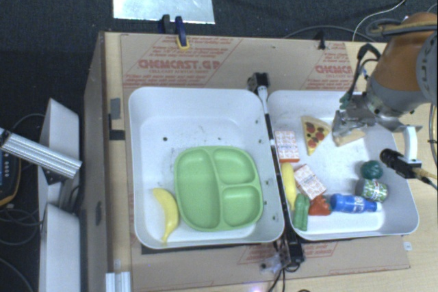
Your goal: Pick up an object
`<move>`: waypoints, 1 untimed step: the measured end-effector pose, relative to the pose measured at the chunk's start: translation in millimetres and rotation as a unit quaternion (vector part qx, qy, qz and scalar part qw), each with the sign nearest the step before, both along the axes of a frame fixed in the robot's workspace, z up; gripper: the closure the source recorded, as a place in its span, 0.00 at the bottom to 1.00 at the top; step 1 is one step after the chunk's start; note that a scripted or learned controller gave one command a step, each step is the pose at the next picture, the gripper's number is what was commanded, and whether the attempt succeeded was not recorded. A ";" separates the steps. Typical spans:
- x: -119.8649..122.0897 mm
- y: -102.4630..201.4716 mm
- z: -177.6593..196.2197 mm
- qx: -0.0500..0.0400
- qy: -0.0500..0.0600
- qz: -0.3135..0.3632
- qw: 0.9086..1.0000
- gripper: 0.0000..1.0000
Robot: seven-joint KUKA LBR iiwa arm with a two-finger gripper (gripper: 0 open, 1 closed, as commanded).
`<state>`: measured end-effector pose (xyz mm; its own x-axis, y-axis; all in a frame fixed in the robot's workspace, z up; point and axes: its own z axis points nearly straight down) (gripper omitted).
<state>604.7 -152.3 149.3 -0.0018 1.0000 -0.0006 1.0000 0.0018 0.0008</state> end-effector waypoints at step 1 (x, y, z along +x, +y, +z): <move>1.5 -55.4 16.3 -0.001 -0.001 0.000 1.000 1.00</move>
<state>606.1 -207.6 165.6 -0.0008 1.0000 -0.0023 1.0000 0.0008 0.0027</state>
